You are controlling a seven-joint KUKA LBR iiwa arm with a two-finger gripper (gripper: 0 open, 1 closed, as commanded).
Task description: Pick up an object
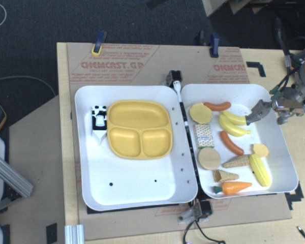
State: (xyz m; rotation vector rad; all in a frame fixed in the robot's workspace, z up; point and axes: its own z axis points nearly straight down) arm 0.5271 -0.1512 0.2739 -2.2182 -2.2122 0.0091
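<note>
**Right bin, approach stage: jaws above the bananas, nothing gripped**

Jaws: grey, reaching in from the right over the upper right part of the right bin. One grey finger shows as a slanted bar just beside the right end of the bananas; whether the jaws stand released or clenched cannot be told, and no item is seen between them.

Nearest item, likely target: toy bananas, yellow, lying flat in the upper middle of the right bin. Long axis runs from upper left to lower right, curved, tips toward the jaws' side.

Handling note (judgement): the step in hand is the descent onto an item. A good grip calls for closing across the bananas' narrow width, square to the long axis, near the middle of the curve, not at a tip where they would swivel out.

Neighbours, outward:
- sausage, upper edge, lying nearly left-right.
- second sausage, below the bananas, running upper left to lower right, near enough to be snagged.
- yellow round piece, left of the bananas.
- corn cob, lower right, near upright in view.
- carrot, bottom edge, tip to the right.

Left bin: holds a yellow divided plate, well apart from the jaws.
</note>
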